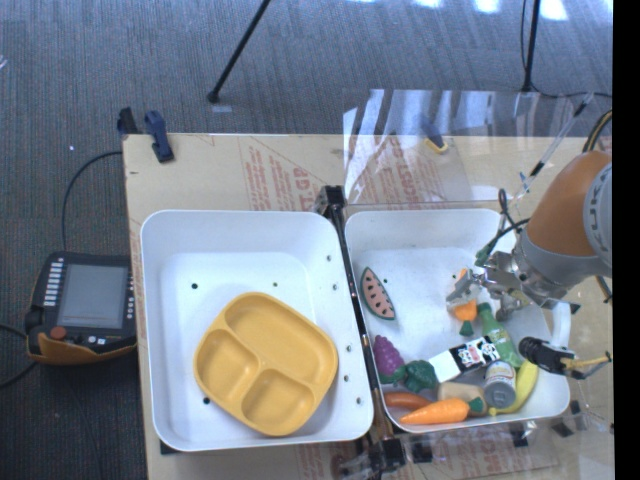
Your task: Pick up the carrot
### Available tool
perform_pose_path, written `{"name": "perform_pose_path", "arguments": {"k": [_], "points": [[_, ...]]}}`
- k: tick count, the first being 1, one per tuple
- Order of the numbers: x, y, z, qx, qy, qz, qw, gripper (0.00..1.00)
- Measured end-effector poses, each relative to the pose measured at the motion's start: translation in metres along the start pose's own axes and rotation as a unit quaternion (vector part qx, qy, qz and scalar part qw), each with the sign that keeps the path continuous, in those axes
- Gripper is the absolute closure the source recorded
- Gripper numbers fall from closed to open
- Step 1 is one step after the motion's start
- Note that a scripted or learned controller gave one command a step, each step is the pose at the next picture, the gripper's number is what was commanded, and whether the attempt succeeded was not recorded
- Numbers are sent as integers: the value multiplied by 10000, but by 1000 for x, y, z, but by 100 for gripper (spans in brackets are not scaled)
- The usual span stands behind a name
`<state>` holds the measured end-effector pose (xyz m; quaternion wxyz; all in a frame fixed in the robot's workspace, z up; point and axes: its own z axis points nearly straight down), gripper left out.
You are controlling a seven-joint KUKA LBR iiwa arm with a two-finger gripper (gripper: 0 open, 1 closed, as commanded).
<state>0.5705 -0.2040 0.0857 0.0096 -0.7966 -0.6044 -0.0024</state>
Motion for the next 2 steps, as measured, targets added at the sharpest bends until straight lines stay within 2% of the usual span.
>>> {"name": "perform_pose_path", "arguments": {"k": [1, 2], "points": [[-4, -1, -9, 16, -31, 8, 10000, 100], [63, -32, -86, -44, -50, 1108, 9938, 100]]}}
